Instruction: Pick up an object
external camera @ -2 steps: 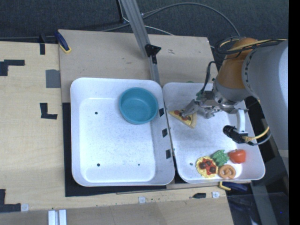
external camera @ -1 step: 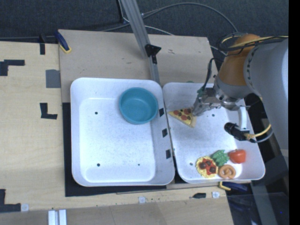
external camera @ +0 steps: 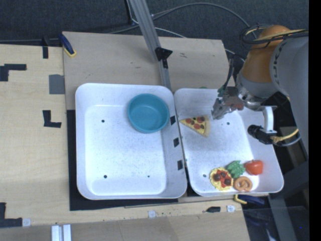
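Pincer (external camera: 220, 110), state unreadable, hovers just right of yellow triangular toy pizza slice (external camera: 196, 125); approach step; I'd shift left, descend.

Matt speckled white plastic bins (external camera: 125, 179); smooth blue plastic bowl (external camera: 147, 113) at 11 o'clock; pale wood bench (external camera: 30, 149), matt.

Gripper (external camera: 219, 112) is hovering in right bin (external camera: 220, 149), just beside pizza slice (external camera: 196, 125). Toy foods (external camera: 235, 174) are lying at near corner. Blue bowl (external camera: 148, 113) is sitting in left bin (external camera: 115, 159).
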